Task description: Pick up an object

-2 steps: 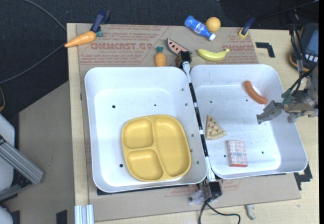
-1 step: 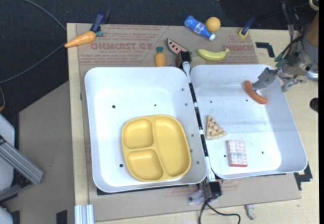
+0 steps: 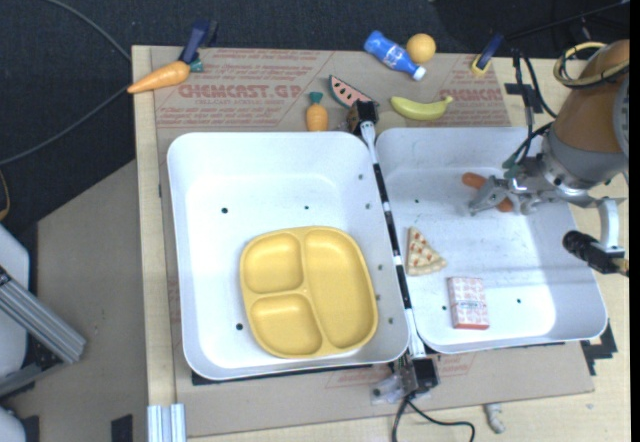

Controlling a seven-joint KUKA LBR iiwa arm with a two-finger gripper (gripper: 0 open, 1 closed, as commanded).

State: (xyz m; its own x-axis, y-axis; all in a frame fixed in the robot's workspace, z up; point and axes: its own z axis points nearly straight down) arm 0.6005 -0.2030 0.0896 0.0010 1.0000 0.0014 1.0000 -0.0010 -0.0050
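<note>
The end effector [image 3: 497, 195] was low in the right bin [image 3: 560, 325], with its fingers spread open around a small orange toy sausage [image 3: 478, 180] near the back. To do this step well, it probably needed to close slowly on the middle of the sausage, so it would not slip, then lift straight up, away from the pizza slice [image 3: 423, 253]

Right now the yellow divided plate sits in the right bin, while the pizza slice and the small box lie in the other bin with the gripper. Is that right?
Not quite: the yellow divided plate sits in the left bin, not the right. The camera view shows it. The rest holds: the pizza slice and the small box lie in the other bin, where the gripper is.
</note>
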